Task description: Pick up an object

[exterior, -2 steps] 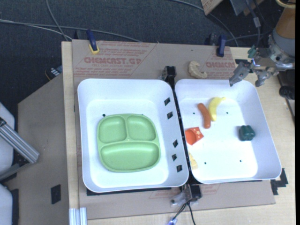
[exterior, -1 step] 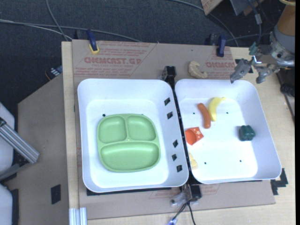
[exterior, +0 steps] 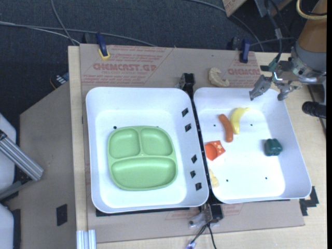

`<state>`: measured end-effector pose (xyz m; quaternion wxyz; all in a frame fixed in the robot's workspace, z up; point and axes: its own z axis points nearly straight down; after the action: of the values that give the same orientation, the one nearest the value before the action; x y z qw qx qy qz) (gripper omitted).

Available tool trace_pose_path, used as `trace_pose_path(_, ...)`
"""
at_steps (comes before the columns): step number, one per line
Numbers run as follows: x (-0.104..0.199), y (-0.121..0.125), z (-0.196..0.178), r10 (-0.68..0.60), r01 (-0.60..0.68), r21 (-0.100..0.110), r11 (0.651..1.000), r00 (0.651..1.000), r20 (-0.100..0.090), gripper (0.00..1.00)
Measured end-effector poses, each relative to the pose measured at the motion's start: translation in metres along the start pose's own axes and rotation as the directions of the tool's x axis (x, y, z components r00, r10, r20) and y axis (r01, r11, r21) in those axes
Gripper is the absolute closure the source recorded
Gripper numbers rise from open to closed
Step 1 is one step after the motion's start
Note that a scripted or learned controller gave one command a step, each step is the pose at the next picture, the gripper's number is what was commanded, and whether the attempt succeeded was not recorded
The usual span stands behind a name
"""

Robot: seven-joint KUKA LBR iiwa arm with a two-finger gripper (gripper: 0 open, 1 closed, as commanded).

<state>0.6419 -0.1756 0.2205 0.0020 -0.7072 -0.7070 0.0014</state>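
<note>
My gripper (exterior: 271, 90) hangs over the far right rim of the right bin (exterior: 290, 134), its two fingers spread apart with nothing between them. In that bin lie a yellow banana (exterior: 238, 117), an orange-red sausage (exterior: 226, 127) touching the banana, a red block (exterior: 215, 150), a dark green lump (exterior: 273, 147) and a small yellow piece (exterior: 213, 180) at the near left wall. The banana sits down and left of the gripper, apart from it.
The left bin (exterior: 98, 108) holds a green divided plate (exterior: 141, 157). A tan scrap (exterior: 218, 77) lies on the bench behind the bins. Blue clamps (exterior: 102, 46) (exterior: 244, 49) stand at the back edge. Black clips line the divider between bins.
</note>
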Motion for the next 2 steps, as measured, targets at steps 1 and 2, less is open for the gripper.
trace_pose_path(1, 0.000, 0.000, 0.042, 0.000, 0.000, 0.000, 1.000, 1.000, -0.001, 0.00)
trace_pose_path(2, -0.005, -0.002, 0.103, 0.000, 0.000, 0.002, 1.000, 1.000, -0.001, 0.00)
